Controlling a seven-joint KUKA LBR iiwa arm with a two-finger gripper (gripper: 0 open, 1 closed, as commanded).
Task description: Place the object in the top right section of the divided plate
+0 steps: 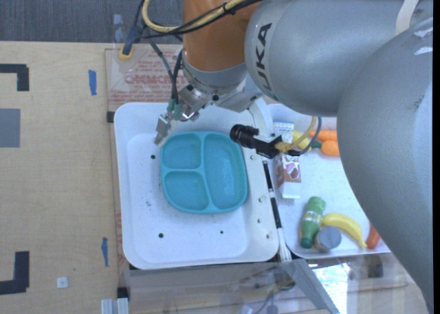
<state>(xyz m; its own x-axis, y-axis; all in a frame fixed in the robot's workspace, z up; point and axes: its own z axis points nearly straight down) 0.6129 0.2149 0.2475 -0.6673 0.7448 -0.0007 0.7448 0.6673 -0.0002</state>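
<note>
looking down on the teal three-section plastic plate (204,172), flat in the left white shallow bin (137,237). gripper (165,126) sits at the plate's upper-left edge, just beside the rim, low over the bin floor. fingers seem close together w/ nothing visible between them; can't see any object held.

which object is meant: can't tell. candidates all lie in the right white bin (344,175): yellow plastic banana (346,227), green bottle-shaped toy (311,214), small red-brown carton (290,170), orange carrot-like pieces (328,142).

my guess on handling: toy food, light, stiff, smooth so prob slippery. banana: pinch across the mid curve. carton: grip on flat faces, easiest. plate itself is light and may slide if bumped.

task looks not yet begun; all three plate sections bare.
</note>
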